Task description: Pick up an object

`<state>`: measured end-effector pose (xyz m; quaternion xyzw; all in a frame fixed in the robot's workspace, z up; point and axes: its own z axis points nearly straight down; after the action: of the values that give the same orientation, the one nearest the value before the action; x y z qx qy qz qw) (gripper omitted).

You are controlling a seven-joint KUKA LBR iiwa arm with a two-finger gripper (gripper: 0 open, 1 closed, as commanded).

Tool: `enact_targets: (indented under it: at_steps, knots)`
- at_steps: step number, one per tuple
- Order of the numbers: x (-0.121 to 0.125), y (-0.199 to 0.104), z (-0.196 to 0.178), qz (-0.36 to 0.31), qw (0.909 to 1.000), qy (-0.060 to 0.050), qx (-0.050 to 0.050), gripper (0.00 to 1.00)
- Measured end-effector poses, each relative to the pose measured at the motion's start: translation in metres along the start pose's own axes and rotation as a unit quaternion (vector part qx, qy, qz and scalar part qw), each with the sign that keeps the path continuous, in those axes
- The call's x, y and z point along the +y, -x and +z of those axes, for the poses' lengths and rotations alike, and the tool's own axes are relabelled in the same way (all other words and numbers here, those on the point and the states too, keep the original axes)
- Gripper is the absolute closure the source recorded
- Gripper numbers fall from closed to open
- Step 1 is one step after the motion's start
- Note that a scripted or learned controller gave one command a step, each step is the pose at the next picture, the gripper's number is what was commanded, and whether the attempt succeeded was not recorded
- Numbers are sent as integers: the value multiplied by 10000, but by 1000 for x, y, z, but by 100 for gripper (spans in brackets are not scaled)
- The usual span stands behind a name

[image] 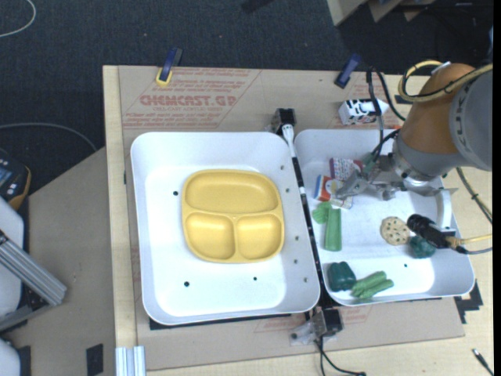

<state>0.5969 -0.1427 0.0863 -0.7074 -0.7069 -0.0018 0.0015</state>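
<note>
A dark carpet (117, 22) is seen beyond the bench (196, 92). A white cable loop (16, 14) is laid on it, left of the bench.

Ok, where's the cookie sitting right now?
In the camera view the cookie lies in the right bin, toward its right side, just left of the dark teal object and below the arm's wrist.

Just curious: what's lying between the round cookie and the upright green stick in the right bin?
Nothing: in the camera view, only bare white bin floor separates the cookie from the green stick.
</note>
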Motion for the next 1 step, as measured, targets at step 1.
enact_targets:
  at_steps: [1]
  knots:
    - [3, 0, -16, -5, 10000, 61, -10, 100]
